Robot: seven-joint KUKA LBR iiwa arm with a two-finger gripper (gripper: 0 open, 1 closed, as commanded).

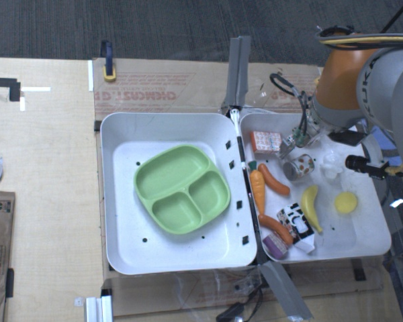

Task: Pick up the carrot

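Our hand (297, 141) hovers upper right, grip state unclear; the slim orange carrot (257, 190) lies untouched against the bin wall.

A pale green three-compartment plastic plate (181, 188) lies in the left white bin (114, 200); a yellow banana (311, 208) lies beside a round yellow lemon (345, 202) in the right bin (363, 243).

Carrot (257, 188) lies by the right bin's (363, 247) left wall.

Bright, even overhead light; white bins (114, 200) glare slightly, shadows soft, whole picture mildly blurred.
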